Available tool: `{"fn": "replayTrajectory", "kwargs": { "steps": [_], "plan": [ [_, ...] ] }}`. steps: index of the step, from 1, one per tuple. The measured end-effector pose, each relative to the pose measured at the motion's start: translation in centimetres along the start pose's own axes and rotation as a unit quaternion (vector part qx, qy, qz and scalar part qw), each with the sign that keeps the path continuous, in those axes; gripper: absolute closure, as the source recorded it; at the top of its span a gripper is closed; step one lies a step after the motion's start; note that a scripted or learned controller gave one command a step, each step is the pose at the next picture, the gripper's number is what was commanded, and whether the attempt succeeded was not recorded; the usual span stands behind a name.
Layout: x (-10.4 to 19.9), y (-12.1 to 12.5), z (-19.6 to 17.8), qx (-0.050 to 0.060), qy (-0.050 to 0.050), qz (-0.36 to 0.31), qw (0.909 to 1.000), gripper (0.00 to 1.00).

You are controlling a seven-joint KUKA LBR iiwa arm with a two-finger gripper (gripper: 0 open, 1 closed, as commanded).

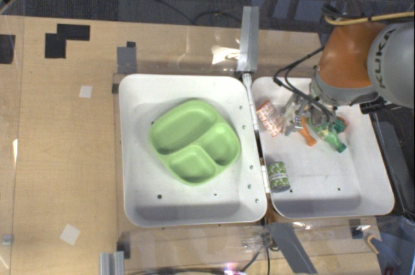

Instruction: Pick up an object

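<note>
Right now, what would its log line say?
gripper: over right bin | near: orange item, green item | grasp: unconfirmed

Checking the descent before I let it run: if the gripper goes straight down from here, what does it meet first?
Probably the orange piece lying under the gripper in the right bin, beside the green toy. Depth is unclear from this slant.

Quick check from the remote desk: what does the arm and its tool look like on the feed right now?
The arm is grey with a rounded orange band above the wrist and dark lettering on the grey shell. Black cables loop beside the wrist. The tool is small, metallic grey and dark.
</note>
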State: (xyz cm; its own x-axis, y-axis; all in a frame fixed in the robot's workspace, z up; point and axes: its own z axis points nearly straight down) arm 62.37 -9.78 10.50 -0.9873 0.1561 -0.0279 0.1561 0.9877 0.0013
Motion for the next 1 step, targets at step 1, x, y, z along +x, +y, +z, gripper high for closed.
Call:
{"fn": "replayTrajectory", "kwargs": {
  "steps": [1],
  "plan": [
    [-2.95, 8.41, -8.44, -0.001, 0.007, 0.121, 0.9926, 1.00]
  ]
}}
